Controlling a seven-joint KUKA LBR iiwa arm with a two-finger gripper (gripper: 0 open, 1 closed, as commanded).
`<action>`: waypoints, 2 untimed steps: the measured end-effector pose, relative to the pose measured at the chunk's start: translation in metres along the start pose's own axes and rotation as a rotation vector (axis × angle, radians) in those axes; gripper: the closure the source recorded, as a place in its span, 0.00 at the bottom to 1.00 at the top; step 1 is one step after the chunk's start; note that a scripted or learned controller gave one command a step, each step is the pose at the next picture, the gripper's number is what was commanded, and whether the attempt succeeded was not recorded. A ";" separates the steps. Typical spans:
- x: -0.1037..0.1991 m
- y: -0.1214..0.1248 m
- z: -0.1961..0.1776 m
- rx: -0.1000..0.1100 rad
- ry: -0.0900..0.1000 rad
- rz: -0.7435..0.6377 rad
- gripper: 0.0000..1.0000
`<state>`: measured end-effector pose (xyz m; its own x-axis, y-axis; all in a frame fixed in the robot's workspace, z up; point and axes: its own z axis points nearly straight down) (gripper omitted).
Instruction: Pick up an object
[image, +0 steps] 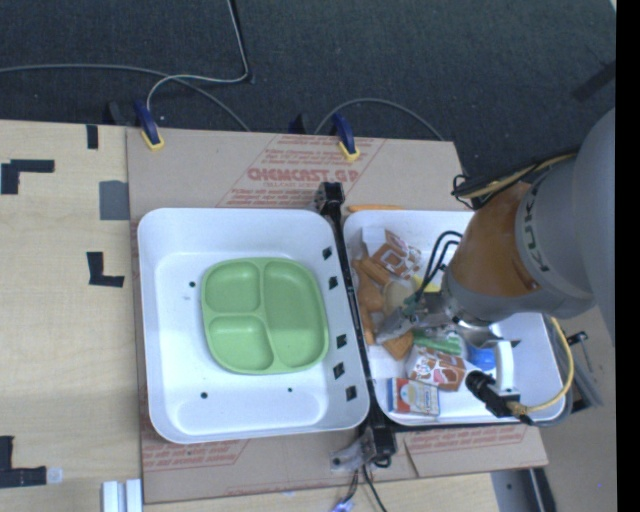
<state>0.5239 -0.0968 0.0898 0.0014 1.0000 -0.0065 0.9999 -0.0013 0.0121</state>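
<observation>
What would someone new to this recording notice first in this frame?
Probably the bright green divided plate, lying alone in the middle of the left bin. Next, the bulky grey arm with its orange band, reaching in from the right over the right bin, its claw down among a jumble of small packets and snack items crowded there.

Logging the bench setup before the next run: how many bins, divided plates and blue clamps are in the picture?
White bins: 2, left bin and right bin
Green divided plate: 1, in the left bin
Blue clamps: 2, left clamp and right clamp, on the cardboard's far edge
Total: 5
</observation>
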 end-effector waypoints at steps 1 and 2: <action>-0.004 -0.009 0.000 -0.008 -0.001 -0.003 0.00; -0.024 0.033 0.004 0.007 0.005 -0.003 0.00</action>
<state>0.5567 -0.1208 0.0861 -0.0018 1.0000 -0.0016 1.0000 0.0018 0.0053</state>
